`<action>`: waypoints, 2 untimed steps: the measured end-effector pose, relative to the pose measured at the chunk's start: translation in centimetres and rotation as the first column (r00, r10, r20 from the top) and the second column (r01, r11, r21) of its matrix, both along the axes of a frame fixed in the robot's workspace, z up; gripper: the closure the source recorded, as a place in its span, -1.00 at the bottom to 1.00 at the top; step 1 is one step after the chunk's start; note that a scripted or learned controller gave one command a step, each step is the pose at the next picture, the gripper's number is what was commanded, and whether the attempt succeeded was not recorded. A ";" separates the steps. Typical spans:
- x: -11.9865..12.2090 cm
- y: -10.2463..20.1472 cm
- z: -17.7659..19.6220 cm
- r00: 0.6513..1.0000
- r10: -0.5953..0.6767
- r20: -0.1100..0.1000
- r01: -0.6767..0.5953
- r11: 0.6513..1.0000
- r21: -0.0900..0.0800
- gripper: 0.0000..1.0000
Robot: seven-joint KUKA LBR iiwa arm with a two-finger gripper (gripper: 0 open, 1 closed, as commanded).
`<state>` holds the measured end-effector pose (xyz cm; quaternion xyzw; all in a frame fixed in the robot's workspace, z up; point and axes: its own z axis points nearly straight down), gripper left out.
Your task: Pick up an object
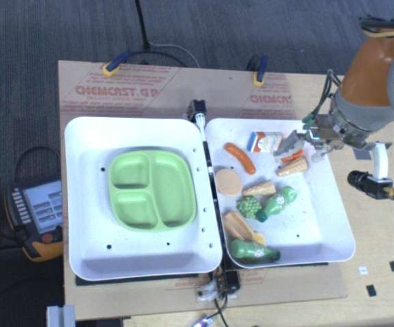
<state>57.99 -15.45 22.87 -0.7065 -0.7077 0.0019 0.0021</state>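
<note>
Arm point(372, 80): rounded casing with a broad orange band over a grey wrist section. Dark thin cables point(327, 90) loop down its left flank. Gripper point(304, 144): grey metal head with small green and dark fittings.

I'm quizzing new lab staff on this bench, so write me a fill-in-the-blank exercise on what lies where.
1. The green divided plate sits in the ____ bin.
2. The plate has ____ compartments.
3. The gripper hovers over the ____ bin, close to the carrot.
4. The colour of the hot dog is ____.

Missing words: left; three; right; red
</note>
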 end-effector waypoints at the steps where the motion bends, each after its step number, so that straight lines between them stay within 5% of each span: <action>1: 3.8 2.3 -12.5 0.998 -0.068 -0.002 0.068 0.998 0.000 -1.00; 2: 6.1 5.8 -14.2 0.983 -0.183 0.010 0.183 0.983 -0.005 -1.00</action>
